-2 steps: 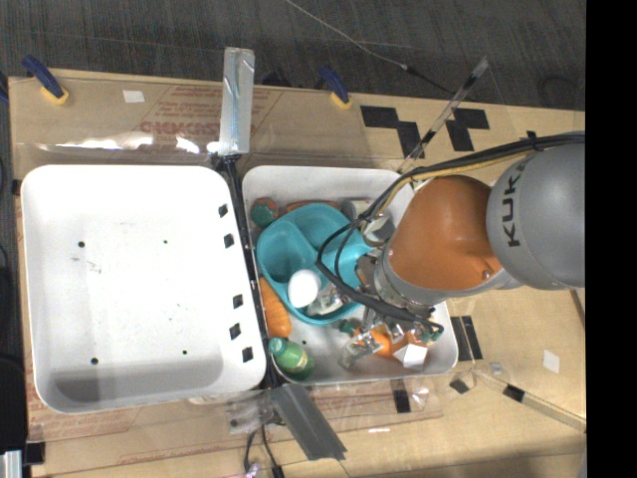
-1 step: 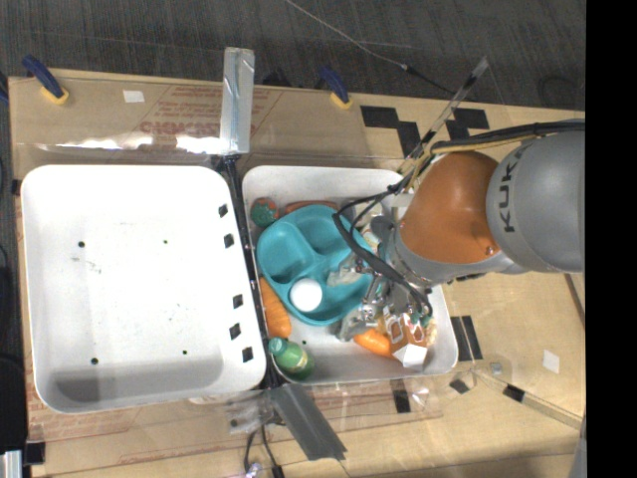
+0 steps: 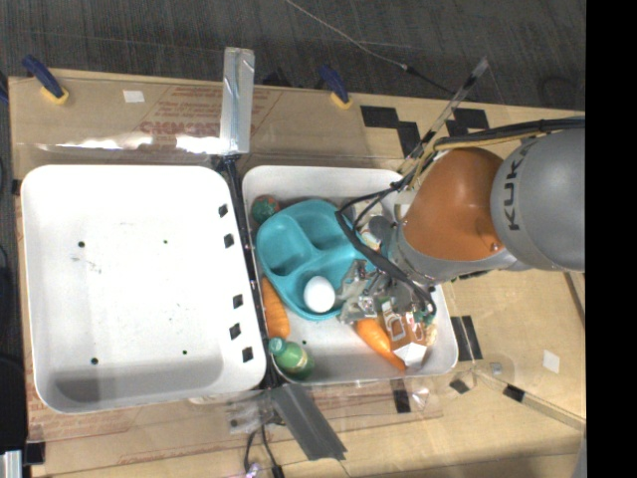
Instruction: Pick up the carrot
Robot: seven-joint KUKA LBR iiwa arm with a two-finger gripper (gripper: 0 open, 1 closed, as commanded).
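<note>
Low in the right bin (image 3: 299, 179), the gripper (image 3: 383, 302) is seen amid cables and mechanism, just above a carrot (image 3: 376, 340); whether its fingers are apart or together cannot be told, and no object is seen between them. The arm (image 3: 518, 202) is brought in from three o'clock, its orange band (image 3: 453, 207) above the wrist, the wrist angled down toward seven o'clock. This carrot lies at the bin's five o'clock corner, its long axis running from ten o'clock to four o'clock. A second carrot (image 3: 276, 310) lies along the bin's nine o'clock wall, its axis near twelve to six. A teal divided tray (image 3: 299, 247) with a white ball (image 3: 318, 294) at its lower edge occupies the bin's centre, and a green object (image 3: 290, 358) rests at seven o'clock.
</note>
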